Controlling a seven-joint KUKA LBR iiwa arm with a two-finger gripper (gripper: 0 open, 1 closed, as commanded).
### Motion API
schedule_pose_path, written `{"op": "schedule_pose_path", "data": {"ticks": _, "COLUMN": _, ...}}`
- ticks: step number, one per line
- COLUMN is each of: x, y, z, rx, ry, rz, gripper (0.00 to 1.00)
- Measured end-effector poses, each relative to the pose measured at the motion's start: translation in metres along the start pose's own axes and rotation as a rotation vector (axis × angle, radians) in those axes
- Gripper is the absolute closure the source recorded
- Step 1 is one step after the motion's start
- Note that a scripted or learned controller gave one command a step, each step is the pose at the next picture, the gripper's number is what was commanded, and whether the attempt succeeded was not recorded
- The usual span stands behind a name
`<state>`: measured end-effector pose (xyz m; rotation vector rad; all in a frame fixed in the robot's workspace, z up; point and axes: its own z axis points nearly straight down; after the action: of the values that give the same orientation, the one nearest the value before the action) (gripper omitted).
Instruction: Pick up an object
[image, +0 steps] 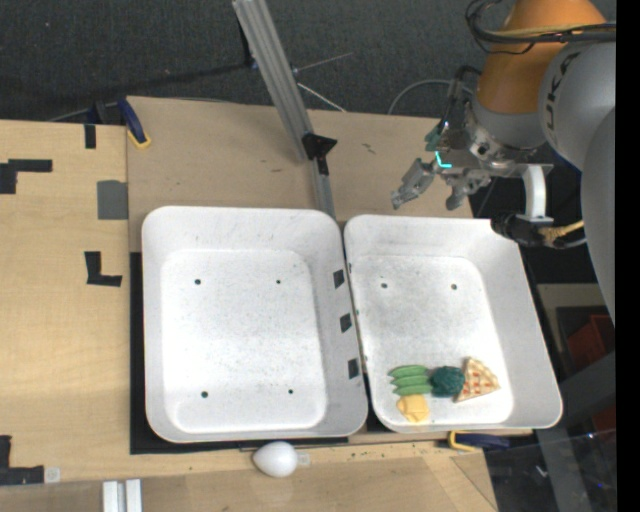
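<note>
Filling most of the picture, the wooden bench (220, 150) carries two shallow white bins side by side. The left bin (160, 330) is a little wider than the right bin (520, 320), and their inner rims touch along the middle. A grey metal pole (290, 100) goes slanted from the top edge down to the place where both bins meet.

The arm (545, 70), grey with an orange band, comes in at the upper right corner. Its gripper (435, 190) hangs just beyond the far rim of the right bin, over the bench surface and not over the bin floor. The two fingers are spread apart and nothing is between them.

The objects to pick lie together in the near corner of the right bin, well apart from the gripper. A pizza slice toy (478, 379) is on the right, touching a dark green broccoli-like piece (447, 380). Beside it lies a green pod-shaped piece (408, 376), and just under this one a small yellow piece (413, 406).

A white egg-shaped object (276, 459) rests on the bench, outside the near edge of the left bin.
</note>
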<state>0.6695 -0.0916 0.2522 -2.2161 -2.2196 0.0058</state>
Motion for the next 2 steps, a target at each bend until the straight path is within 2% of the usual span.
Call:
{"op": "schedule_pose_path", "data": {"ticks": 1, "x": 0.0, "y": 0.001, "z": -0.003, "rx": -0.004, "ry": -0.001, "rz": -0.001, "gripper": 0.0}}
{"op": "schedule_pose_path", "data": {"ticks": 2, "x": -0.003, "y": 0.001, "z": 0.041, "rx": 0.0, "ry": -0.002, "rz": 0.0, "gripper": 0.0}}
